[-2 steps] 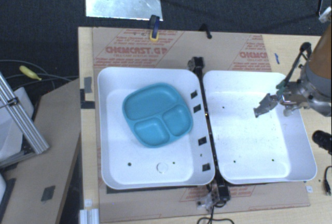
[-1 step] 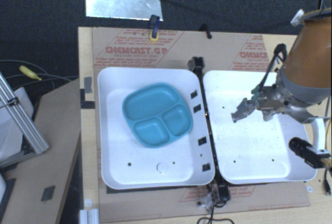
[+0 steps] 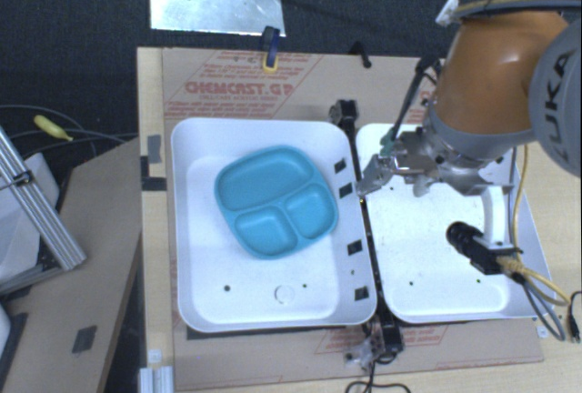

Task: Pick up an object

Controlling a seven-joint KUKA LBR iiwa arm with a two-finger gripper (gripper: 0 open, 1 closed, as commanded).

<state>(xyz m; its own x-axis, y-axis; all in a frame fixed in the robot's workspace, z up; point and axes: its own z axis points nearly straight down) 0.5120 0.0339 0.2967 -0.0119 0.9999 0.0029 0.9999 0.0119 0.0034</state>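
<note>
Clearly, blue three-compartment plate [image 3: 275, 198] lies in left bin [image 3: 195, 200].

The arm [image 3: 505, 77] reaches in from the right, its orange band bulking large near the top edge, grey wrist below it. The gripper [image 3: 371, 177] points left and slightly down, low at the inner edge of the right side; its finger state cannot be told
</note>
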